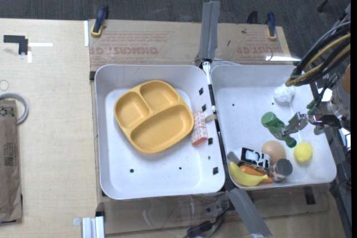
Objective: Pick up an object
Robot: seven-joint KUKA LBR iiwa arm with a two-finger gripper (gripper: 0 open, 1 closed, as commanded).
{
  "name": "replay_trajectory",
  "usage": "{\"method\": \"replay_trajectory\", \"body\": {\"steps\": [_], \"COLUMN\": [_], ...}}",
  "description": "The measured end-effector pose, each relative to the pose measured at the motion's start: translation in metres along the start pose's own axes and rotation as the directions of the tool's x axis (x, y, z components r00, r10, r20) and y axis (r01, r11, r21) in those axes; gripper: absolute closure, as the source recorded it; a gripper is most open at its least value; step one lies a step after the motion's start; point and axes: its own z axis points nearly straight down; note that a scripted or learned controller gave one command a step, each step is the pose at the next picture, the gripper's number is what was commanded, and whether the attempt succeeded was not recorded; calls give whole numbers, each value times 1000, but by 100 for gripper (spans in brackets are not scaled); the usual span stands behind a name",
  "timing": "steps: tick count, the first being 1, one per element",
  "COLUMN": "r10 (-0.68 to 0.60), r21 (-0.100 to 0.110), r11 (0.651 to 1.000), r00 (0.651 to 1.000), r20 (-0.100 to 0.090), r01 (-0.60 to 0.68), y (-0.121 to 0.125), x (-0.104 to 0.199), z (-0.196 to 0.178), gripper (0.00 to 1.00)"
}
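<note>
red print runs across the cardboard sheet (184, 44) lying behind the two bins, upside down from this view; on its left half it seems to read "chemczt", the rest too faint to make out, and a similar red line on the right half is blurred. the brown paper bag (9, 159) at the left edge carries small dark print, too small to read. the small packet (199, 128) beside the yellow plate shows reddish marks, illegible
</note>
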Motion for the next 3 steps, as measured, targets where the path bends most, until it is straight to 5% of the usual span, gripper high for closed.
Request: {"method": "replay_trajectory", "body": {"steps": [1, 2, 3], "r10": [46, 56, 118], "r21": [-4, -9, -7], "r11": [999, 998, 993], "r00": [999, 998, 993], "r20": [1, 2, 1], "r01": [-46, -56, -118], "y": [76, 69, 17], "x": [-7, 10, -17], "z": [122, 129, 129], "gripper": [0, 0, 0]}}
